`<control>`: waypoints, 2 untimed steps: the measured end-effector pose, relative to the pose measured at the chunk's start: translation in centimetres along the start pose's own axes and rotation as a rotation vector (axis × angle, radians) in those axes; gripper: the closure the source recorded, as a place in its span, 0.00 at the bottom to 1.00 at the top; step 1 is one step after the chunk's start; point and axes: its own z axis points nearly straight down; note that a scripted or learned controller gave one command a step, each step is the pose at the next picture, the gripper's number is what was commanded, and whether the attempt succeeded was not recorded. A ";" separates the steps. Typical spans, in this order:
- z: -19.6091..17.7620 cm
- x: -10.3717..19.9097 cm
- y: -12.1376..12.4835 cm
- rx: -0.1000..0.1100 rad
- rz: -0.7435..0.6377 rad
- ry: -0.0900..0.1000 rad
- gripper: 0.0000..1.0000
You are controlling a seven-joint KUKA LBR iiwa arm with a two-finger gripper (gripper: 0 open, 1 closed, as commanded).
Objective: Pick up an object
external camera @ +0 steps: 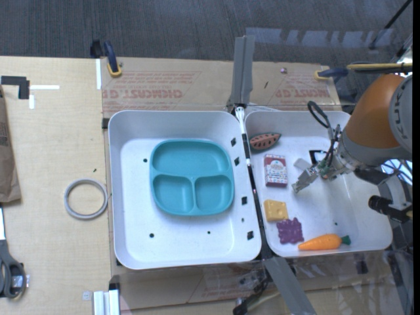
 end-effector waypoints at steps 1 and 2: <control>-3.2 2.6 5.6 -0.002 -0.226 -0.002 0.00; 0.0 3.6 1.4 0.001 -0.105 0.000 0.00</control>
